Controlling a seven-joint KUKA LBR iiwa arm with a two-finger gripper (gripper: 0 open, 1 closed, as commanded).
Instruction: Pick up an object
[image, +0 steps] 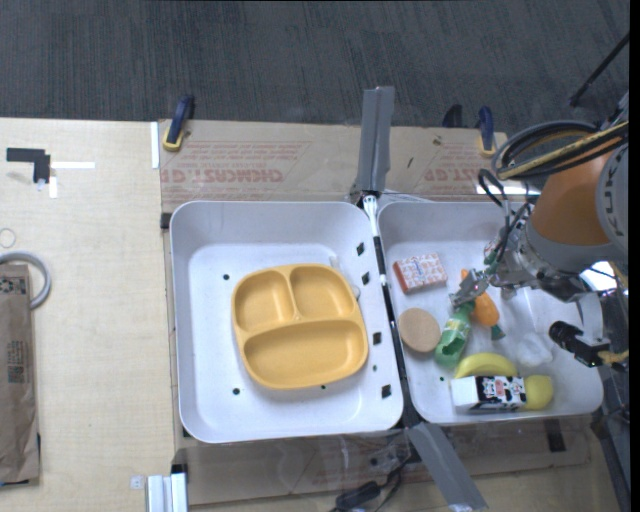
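My gripper (470, 292) is low in the right bin (440, 408), near its middle. It hangs right over the top of a green bottle (453, 340) and just left of an orange carrot-like piece (487, 310). Around it lie a small red and white box (418, 272), a tan round disc (420, 329), a banana (484, 365), a black and white carton (489, 392) and a yellow lemon (539, 391). The arm's orange band (572, 205) covers the bin's far right corner.
The left bin (200, 330) holds a yellow divided plate (298, 326). A clear plastic item (530, 348) lies right of the banana. A grey divider post (376, 140) stands behind the bins. Cables (540, 150) loop at the upper right.
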